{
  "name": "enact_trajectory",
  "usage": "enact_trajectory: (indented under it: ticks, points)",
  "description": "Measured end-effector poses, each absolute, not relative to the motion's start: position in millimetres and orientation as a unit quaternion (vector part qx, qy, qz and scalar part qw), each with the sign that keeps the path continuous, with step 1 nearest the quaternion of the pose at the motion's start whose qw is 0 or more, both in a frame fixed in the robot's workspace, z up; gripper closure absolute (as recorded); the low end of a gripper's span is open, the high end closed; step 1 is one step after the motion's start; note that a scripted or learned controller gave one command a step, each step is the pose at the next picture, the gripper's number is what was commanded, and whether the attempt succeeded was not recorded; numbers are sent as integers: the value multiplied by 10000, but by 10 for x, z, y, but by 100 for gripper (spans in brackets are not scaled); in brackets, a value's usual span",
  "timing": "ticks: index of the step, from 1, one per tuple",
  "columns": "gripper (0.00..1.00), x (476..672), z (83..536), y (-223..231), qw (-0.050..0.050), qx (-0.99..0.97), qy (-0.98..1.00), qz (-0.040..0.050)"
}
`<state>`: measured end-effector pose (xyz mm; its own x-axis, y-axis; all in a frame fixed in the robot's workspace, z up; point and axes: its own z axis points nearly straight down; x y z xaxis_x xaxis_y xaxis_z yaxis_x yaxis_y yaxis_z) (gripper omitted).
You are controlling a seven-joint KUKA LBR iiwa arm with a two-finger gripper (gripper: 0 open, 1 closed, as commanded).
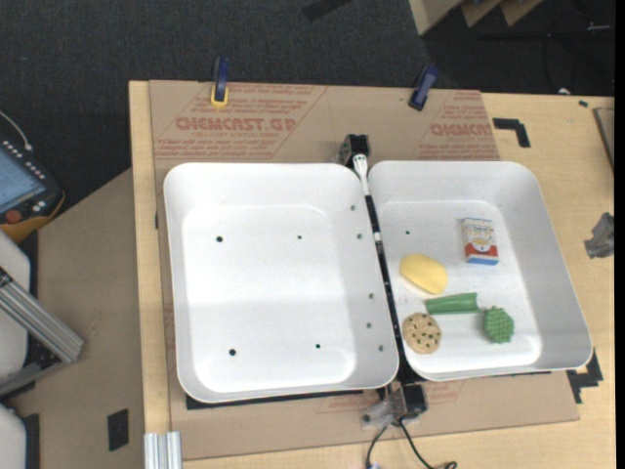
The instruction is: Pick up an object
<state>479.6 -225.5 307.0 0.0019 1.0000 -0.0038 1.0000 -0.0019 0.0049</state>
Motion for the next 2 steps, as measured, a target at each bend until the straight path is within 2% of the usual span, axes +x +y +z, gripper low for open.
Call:
enact_trajectory:
  ticks: [1,2]
  points:
    - [100,5653,3545,-2233,59,7054,7088,19]
    - [100,5499,3539,-2236,1,7071,7072,0]
